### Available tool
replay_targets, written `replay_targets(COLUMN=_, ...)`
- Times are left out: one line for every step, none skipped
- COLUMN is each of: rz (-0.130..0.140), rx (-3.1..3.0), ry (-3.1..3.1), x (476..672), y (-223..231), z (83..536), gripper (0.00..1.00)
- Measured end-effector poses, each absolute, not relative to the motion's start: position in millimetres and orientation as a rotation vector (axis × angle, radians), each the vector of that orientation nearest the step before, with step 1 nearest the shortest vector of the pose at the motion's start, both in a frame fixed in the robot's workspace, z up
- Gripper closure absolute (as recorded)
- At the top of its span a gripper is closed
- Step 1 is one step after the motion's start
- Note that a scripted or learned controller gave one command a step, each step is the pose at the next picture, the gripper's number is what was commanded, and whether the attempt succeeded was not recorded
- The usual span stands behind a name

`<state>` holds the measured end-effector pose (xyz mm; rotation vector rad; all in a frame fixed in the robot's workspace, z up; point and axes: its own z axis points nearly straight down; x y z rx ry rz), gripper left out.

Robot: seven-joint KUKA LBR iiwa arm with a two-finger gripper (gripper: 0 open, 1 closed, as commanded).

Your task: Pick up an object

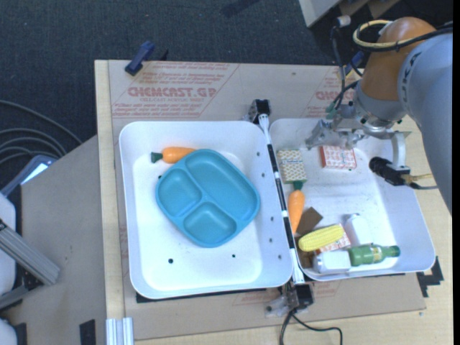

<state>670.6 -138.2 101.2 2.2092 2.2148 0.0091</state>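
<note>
over the right bin's (424, 225) far end the gripper (338, 131) is hovering above a red packet (338, 157); its spread i cannot tell, so nothing is looking picked yet.

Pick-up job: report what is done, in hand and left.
Done: nothing looks lifted. In hand: the end effector hangs over the red-and-white packet in the right bin. Left: the grasp and lift; carrot, corn and green bottle lie untouched.
</note>
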Motion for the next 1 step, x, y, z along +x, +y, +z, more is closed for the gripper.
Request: replay_targets(rz=0.008, rx=2.212, ry=2.215, x=662.6, y=-136.2, z=90.1, gripper=0.00)
